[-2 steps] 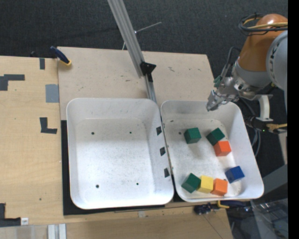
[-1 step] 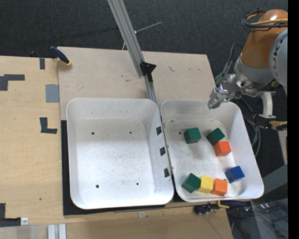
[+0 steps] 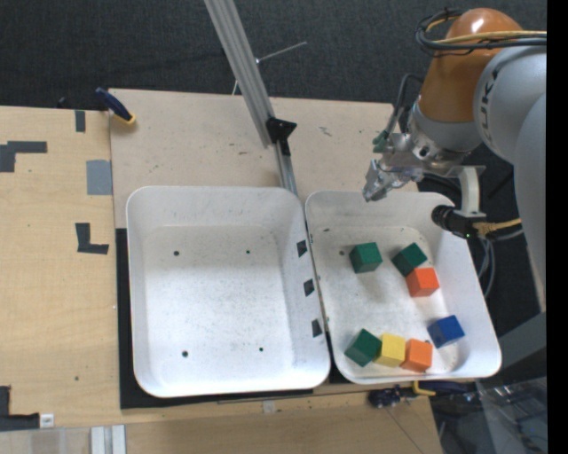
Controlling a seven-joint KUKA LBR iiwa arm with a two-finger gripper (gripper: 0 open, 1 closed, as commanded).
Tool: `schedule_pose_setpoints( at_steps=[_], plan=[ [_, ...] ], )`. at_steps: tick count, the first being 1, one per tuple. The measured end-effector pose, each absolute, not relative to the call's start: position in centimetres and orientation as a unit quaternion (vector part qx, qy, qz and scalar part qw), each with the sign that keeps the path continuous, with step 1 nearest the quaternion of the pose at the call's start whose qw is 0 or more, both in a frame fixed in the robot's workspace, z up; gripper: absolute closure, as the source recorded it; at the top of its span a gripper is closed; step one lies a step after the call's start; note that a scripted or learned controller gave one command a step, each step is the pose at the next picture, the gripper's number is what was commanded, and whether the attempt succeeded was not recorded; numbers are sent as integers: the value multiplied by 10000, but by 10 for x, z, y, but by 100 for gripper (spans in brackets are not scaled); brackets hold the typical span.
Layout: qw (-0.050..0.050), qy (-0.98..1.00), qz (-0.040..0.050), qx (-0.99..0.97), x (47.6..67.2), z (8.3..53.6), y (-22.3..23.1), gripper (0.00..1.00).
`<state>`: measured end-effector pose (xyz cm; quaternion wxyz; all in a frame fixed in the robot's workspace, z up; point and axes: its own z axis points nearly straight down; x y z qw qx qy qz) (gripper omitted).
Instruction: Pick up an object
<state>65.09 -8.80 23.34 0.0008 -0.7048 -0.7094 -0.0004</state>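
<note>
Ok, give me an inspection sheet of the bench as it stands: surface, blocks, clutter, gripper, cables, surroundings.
Surface: wooden bench bearing two white bins side by side, left bin and right bin.
Job's things: seven blocks, all in the right bin. Green block, dark green block touching an orange block, blue block, and a row of green, yellow and orange.
Clutter: blue and yellow clamp at the bench's far left; grey tape patches.
Gripper: gripper above the right bin's far rim, nothing between its fingers.
Cables: black cables looping over the arm's orange band.
Surroundings: slanted metal rail, dark floor.
</note>
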Motion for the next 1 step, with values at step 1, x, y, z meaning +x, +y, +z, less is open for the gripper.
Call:
schedule_pose_setpoints(
  at_steps=[1],
  plan=[
    [14,-7093,4,-7049,651,222,-34,100]
  ],
)
